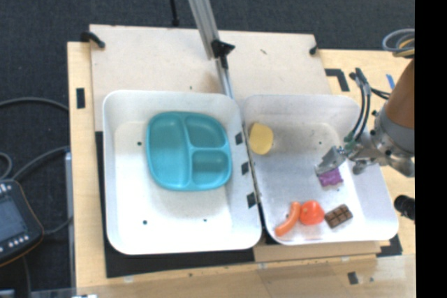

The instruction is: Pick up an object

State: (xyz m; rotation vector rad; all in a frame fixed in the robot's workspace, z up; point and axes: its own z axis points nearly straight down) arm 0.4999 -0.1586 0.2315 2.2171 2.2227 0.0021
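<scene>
End effector (334, 162) over right bin (293, 112), just above purple block (330, 178)

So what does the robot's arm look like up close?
The arm reaches in from the right. It is grey with an orange band just above the wrist. Dark cables loop along it. At the tip sits a small grey metal gripper.
</scene>
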